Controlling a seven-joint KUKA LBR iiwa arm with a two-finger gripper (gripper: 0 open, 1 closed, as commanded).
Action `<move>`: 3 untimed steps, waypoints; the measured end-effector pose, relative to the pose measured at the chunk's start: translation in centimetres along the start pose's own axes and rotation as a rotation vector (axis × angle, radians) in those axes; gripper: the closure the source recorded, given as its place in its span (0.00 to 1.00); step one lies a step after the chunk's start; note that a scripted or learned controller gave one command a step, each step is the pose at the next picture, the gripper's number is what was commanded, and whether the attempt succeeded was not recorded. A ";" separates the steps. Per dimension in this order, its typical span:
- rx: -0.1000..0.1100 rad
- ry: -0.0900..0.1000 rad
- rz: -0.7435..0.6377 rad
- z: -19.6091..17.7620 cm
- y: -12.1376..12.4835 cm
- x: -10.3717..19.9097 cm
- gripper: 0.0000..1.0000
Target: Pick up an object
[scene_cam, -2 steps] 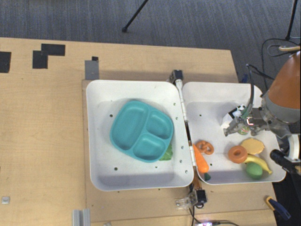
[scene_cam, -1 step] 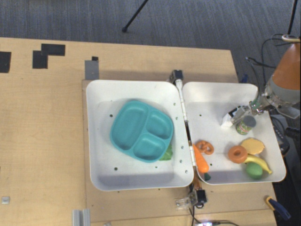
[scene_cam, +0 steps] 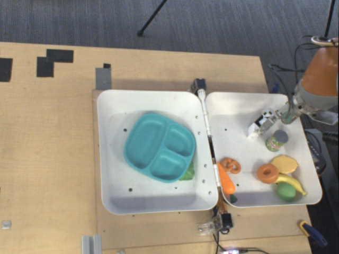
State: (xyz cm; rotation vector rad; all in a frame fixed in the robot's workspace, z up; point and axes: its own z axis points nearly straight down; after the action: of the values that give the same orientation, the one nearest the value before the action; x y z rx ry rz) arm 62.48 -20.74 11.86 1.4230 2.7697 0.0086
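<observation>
Item 1, the arm. We record the grey arm with its orange band (scene_cam: 322,72) entering at 3 o'clock, its two-finger gripper (scene_cam: 263,124) reaching into the upper part of the right-hand shallow white bin (scene_cam: 235,106). The fingers are small and blurred here; we cannot tell how far apart they stand, and we see nothing between them.

Item 2, right bin contents, all resting on the bin floor:
- a small green-and-grey round can-like object (scene_cam: 276,141), just beside the gripper at its 5 o'clock;
- a brown pretzel-shaped toy (scene_cam: 230,165), toward 7 o'clock in the bin;
- an orange plastic carrot (scene_cam: 227,183), just below the pretzel, against the bin's left wall;
- an orange ring-shaped doughnut toy (scene_cam: 267,173);
- a yellow rounded piece (scene_cam: 285,164), touching the doughnut at its 2 o'clock;
- a yellow banana toy (scene_cam: 292,184) and a green ball-like fruit (scene_cam: 286,192), together at the 5 o'clock corner.

Item 3, left bin. We note the left-hand white bin (scene_cam: 111,142) bearing a teal plastic divided tray (scene_cam: 160,147), with a scrap of something green (scene_cam: 186,174) at its 5 o'clock edge.

Item 4, status. In our judgement the pick is not yet made: every object lies in a bin, none lifted. The approach into the right bin looks done; closing on an object, most likely the can nearest the gripper, and raising it remain.
</observation>
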 end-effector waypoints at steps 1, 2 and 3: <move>0.006 0.011 -0.138 0.7 3.2 -2.2 0.00; 0.000 0.007 -0.067 1.1 4.0 -0.7 0.00; -0.001 0.008 -0.103 1.3 4.9 0.6 0.00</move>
State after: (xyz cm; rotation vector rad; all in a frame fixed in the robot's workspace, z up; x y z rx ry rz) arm 66.19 -17.41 10.68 1.2812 2.8456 0.0138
